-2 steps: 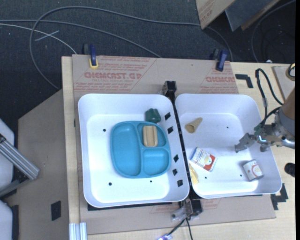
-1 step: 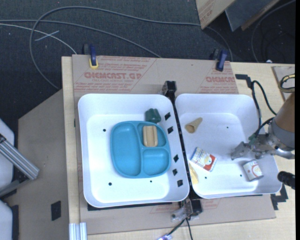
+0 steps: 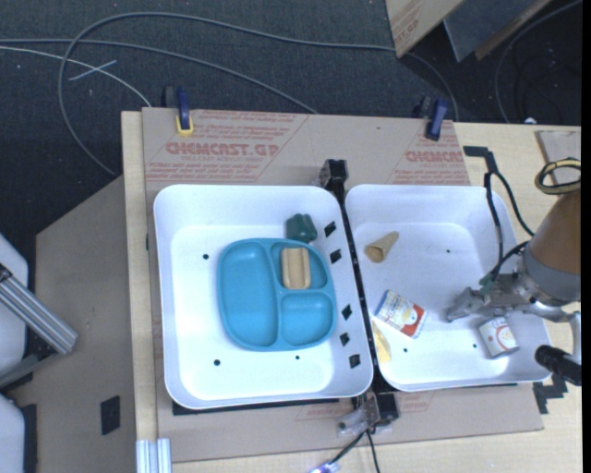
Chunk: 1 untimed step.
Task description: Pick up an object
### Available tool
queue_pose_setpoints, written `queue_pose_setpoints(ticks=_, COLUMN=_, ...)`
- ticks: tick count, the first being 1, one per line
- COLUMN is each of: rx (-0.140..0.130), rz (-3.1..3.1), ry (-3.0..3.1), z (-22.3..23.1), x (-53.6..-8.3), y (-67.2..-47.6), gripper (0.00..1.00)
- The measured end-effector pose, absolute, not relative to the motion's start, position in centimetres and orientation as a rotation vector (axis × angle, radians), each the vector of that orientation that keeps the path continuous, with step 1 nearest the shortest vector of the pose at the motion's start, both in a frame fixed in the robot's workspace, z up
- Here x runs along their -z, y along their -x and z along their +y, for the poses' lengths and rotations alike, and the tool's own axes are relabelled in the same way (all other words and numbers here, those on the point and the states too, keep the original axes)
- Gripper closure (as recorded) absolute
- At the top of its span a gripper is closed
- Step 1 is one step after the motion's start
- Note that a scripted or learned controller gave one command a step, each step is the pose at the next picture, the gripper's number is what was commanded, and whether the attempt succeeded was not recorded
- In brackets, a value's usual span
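Down in the glossy white right bin [image 3: 434, 369], the metal gripper [image 3: 480, 305], spread, hovers beside a small printed carton [image 3: 401, 313].

The table [image 3: 231, 148] is a pale board printed with red lettering, held at its far edge by two blue-and-yellow clamps [image 3: 183, 109]. Grey cables [image 3: 111, 42] loop over the dark floor [image 3: 55, 139] beyond, near a cardboard box [image 3: 420, 20].
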<state>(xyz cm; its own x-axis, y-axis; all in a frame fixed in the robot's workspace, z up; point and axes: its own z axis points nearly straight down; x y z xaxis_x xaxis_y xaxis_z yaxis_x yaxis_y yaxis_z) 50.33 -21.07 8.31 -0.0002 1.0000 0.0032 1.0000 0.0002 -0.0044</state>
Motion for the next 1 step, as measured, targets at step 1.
queue_pose_setpoints(ticks=1, rx=0.002, rz=-2.221, ry=2.221, z=-21.11, x=-9.59, y=-50.46, gripper=1.00)
